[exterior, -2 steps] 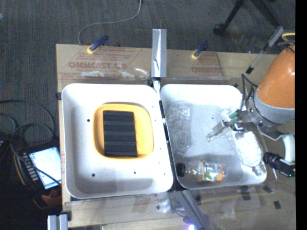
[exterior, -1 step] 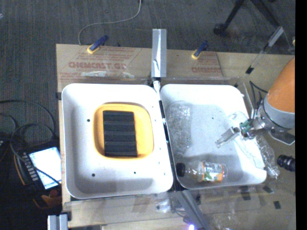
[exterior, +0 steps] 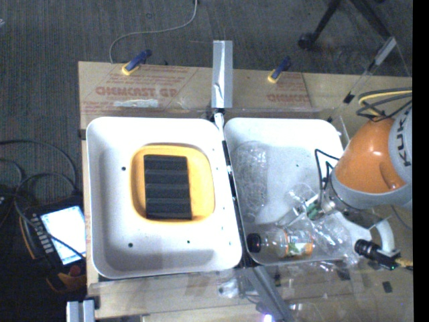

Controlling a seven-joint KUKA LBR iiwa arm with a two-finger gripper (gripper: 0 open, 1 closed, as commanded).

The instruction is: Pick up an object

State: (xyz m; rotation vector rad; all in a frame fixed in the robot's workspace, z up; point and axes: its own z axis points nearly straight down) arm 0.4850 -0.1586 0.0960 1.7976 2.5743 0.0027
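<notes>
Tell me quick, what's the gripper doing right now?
Gripper: down in the right bin among clear plastic items; its state cannot be told.

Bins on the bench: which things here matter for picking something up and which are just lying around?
For the job:
yellow tray in the left bin
clear bottle in the right bin
crumpled plastic
arm

Just lying about:
blue clamps
tablet
cables
</notes>
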